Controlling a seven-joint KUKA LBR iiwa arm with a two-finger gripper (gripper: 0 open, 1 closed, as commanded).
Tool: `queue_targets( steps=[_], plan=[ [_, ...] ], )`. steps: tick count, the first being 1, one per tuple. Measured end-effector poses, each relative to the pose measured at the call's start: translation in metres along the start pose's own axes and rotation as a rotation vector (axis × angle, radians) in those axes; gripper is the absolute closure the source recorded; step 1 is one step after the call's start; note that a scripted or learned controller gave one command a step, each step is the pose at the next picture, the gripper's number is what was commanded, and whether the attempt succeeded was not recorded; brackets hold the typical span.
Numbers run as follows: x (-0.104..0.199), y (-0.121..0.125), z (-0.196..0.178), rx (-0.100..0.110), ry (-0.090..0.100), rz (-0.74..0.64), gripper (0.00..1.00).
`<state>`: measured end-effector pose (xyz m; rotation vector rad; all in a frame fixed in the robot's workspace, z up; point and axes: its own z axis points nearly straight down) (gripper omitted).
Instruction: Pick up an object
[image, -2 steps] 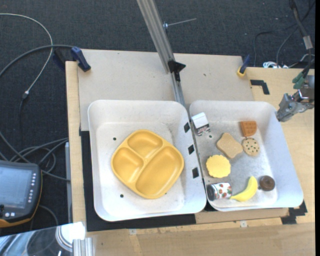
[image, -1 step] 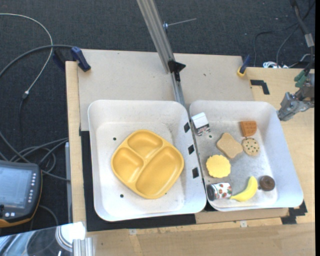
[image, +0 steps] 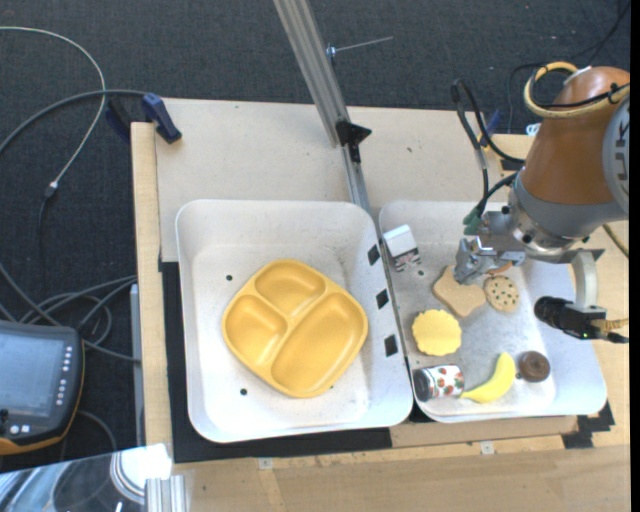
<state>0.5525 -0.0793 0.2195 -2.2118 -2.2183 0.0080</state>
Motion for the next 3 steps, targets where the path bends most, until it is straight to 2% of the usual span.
queue_targets(
  steps=[1,2,3],
  plan=[
    [0.025,0.05,-0.016,-0.016,-0.003,-0.003,1.0],
    [-0.013,0.033,0.013,-0.004,-0.003,0.007,1.0],
    [0.028,0.083,0.027,-0.013,-0.001,-0.004,1.0]
  ],
)
